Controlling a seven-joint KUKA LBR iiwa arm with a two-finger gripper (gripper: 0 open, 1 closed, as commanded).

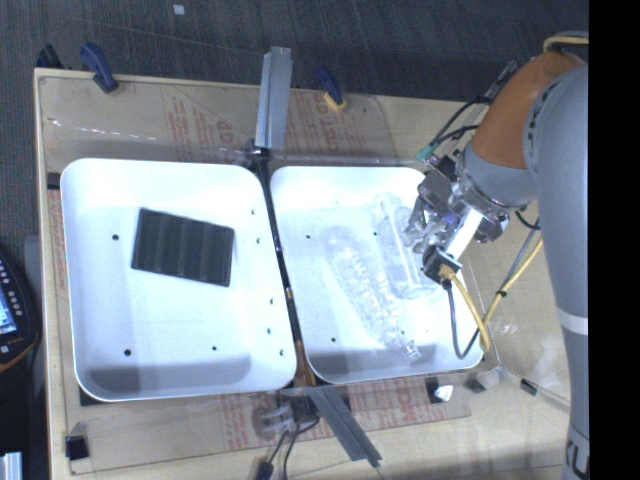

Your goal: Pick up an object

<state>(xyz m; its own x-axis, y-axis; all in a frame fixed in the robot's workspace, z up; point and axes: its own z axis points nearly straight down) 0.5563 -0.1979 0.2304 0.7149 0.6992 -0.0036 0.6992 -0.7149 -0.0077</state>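
Note:
A dark grey ribbed rectangular pad lies flat in the left bin, toward its upper left. In the right bin a clear plastic bottle lies diagonally, its cap end toward the lower right. A second clear plastic piece lies beside it on the upper right. My gripper hangs over the right side of the right bin, directly next to that second clear piece. Whether it touches the plastic cannot be told.
A metal divider bar runs between the bins at the back. Blue clamps sit on the bench's far edge. Yellow and black cables hang from the wrist over the right bin's rim.

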